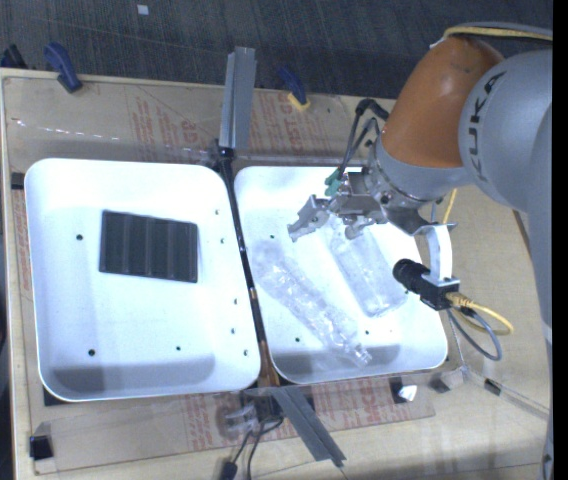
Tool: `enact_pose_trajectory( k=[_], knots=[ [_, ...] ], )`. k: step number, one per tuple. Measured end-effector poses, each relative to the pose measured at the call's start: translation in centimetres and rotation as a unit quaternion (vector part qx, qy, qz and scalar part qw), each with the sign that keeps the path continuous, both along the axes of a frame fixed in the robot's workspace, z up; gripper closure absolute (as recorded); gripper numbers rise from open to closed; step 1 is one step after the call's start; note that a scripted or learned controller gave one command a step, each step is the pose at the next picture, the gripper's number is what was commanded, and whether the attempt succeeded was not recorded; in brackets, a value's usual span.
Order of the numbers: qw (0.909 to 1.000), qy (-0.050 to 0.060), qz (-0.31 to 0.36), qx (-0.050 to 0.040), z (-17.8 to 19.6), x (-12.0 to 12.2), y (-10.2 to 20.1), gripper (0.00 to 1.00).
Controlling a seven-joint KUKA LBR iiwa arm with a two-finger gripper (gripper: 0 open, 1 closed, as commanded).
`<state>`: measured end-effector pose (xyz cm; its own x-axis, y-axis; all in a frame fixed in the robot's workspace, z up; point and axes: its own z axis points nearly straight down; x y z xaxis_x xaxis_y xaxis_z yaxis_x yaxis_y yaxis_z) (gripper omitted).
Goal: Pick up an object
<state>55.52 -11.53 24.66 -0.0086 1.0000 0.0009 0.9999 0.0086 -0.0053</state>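
The gripper [326, 218] is positioned over the upper part of the right bin [419, 353], above the upper end of a clear plastic bottle [367, 268] that lies tilted on the bin floor; whether its fingers are spread or closed cannot be determined from the camera view, and no object is visibly held between them. A second clear plastic bottle [309, 298] lies diagonally just left of the first in the same bin, while a dark ribbed rectangular block [149, 246] lies flat in the left bin [54, 368]
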Motion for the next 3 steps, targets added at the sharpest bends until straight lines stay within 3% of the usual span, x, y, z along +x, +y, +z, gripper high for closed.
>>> enact_pose_trajectory(
  k=[1, 2, 3],
  knots=[
    [0.9938, 0.0, -0.111, -0.0005, -3.5, -3.0, -1.1, 0.0],
    [0.9833, -0.002, -0.182, -0.0015, -0.8, -0.2, -6.5, 0.0],
    [0.9732, -0.002, -0.23, -0.002, 1.8, -2.5, -7.9, 0.0]
  ],
)
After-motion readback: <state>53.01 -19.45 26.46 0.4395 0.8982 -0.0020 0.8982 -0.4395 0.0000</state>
